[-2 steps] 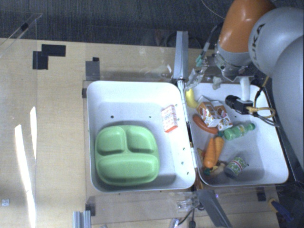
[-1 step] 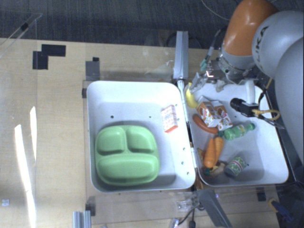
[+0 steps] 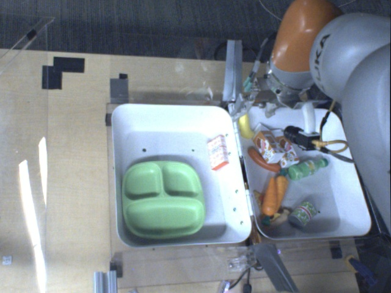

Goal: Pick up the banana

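Banana (image 3: 244,127) lying at the far left corner of the right bin (image 3: 348,224), against the wall shared with the left bin (image 3: 177,116). Gripper (image 3: 255,100) low over that same corner, just beside the banana; finger state impossible to tell. Green divided tray (image 3: 163,198) in the left bin's near left corner.

pale wooden bench (image 3: 67,182) with two white bins (image 3: 177,118) side by side

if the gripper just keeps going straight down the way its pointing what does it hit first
Most likely the banana, at the right bin's upper-left corner just below the gripper. Depth is hard to judge from this slant, so it could meet the bin wall instead.
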Robot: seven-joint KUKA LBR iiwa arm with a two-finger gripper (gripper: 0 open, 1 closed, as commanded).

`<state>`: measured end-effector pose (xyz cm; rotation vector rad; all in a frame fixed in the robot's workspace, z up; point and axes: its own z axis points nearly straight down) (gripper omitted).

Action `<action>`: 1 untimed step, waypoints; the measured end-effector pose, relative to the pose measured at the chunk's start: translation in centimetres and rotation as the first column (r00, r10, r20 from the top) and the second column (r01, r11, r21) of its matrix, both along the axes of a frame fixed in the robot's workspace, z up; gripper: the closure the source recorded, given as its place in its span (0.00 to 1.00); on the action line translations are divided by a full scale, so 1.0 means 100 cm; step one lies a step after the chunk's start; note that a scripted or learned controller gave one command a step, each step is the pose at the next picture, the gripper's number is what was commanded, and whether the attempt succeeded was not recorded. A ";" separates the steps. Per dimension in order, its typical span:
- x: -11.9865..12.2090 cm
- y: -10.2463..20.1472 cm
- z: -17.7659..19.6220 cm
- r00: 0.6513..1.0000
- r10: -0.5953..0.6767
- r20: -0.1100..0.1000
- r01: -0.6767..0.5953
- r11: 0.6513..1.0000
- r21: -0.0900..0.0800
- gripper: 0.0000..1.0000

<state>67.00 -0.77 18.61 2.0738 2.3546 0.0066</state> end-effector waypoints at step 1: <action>0.000 -0.008 0.000 1.000 -0.012 0.001 0.012 1.000 0.000 0.00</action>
